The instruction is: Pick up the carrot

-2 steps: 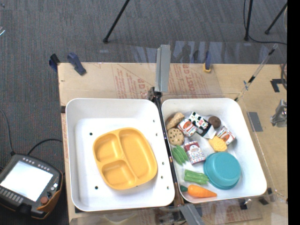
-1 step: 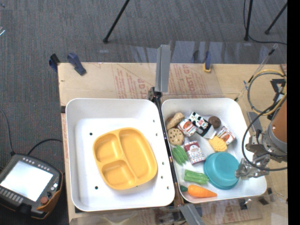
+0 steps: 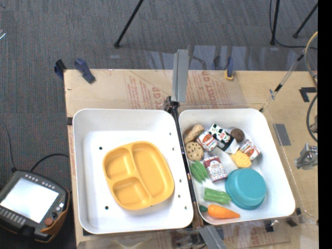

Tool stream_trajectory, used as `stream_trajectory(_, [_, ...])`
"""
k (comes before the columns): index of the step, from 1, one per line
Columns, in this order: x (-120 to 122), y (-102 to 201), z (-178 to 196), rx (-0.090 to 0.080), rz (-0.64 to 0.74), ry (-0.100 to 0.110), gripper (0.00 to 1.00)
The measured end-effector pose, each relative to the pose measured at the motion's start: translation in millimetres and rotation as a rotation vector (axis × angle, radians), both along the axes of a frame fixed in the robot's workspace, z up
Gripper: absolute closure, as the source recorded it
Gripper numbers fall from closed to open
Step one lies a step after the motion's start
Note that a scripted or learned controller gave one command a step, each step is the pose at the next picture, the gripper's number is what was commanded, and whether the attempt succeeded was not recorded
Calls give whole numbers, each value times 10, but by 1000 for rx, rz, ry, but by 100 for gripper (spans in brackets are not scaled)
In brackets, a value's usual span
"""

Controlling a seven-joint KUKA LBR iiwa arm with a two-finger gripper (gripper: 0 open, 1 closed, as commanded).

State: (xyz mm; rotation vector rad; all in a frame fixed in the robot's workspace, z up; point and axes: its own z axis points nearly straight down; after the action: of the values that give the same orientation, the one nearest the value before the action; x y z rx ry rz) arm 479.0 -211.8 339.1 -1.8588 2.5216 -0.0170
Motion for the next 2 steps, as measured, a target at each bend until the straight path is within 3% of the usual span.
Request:
stream_trajectory(1, [50,2,1508,0,141,3,100])
stream_trajectory(2, [-17,16,486,8,492,16,100])
